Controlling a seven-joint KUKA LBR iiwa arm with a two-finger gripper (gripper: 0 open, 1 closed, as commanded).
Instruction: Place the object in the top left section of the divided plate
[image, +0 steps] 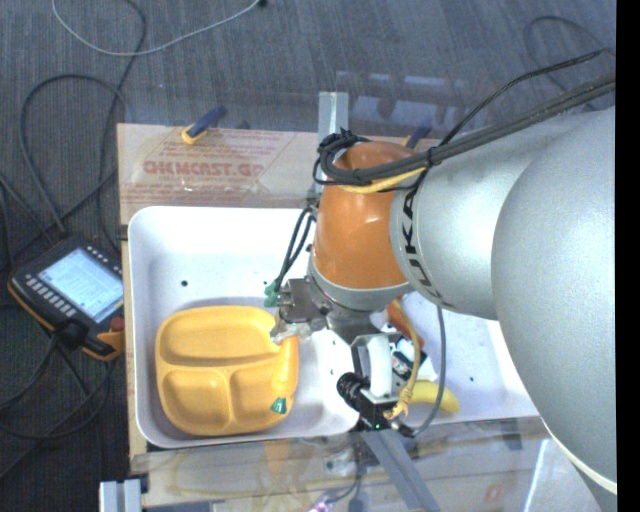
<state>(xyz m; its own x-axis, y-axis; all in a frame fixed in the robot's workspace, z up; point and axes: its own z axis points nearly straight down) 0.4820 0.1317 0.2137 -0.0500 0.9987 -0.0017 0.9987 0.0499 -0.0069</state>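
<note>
My gripper (292, 330) hangs at the yellow divided plate (215, 375)'s right rim; can't tell its grip state. Best I centre over the top-left section, then lower gently.

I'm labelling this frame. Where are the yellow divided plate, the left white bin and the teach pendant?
yellow divided plate (215, 338), camera view, floor of its upper section.
left white bin (210, 262), camera view, bare floor.
teach pendant (78, 282), camera view, its screen.

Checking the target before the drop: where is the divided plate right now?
In the camera view, the yellow divided plate lies in the left bin, at its lower end, with its right edge under the arm.
</note>
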